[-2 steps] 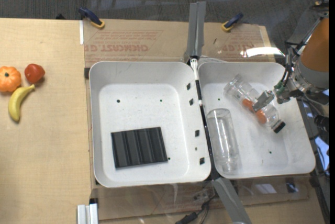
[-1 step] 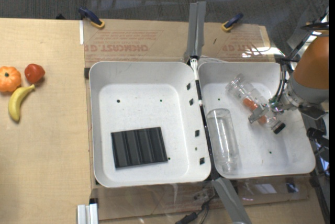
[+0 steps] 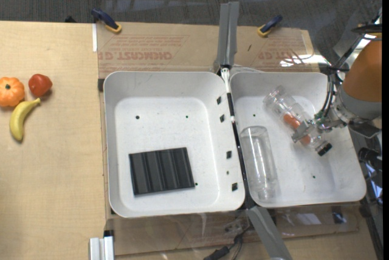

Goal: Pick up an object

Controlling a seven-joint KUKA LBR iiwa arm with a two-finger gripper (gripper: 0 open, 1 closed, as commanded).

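a: camera view looks down on two white bins side by side on a wooden bench. where is the gripper?

b: the gripper (image 3: 310, 134) is low in the right bin (image 3: 340, 189), in its far right part. the grey arm (image 3: 363, 79) with the orange band comes in from the right edge.

a: what is its state?

b: i cannot tell how wide it is open. the end is small and mixed with reflections, and i cannot see if anything sits between the two parts.

a: which objects are in that bin?

b: a clear plastic bottle (image 3: 282, 106) with some orange or red inside lies tilted just left of the gripper, it seems to touch it or nearly. a clear plastic cup (image 3: 259, 158) lies on its side near the left wall of the same bin, its open end toward the far side.

a: and the left bin (image 3: 121, 192)?

b: a dark ribbed block (image 3: 161, 171) lies flat in the near part of it, well apart from the gripper.

a: something outside the bins?

b: yes, on the bench at the far left are an orange (image 3: 10, 92), a red tomato-like fruit (image 3: 40, 85) and a banana (image 3: 21, 119), close together. behind the bins is brown cardboard (image 3: 152, 49) held with two clamps (image 3: 107, 20).
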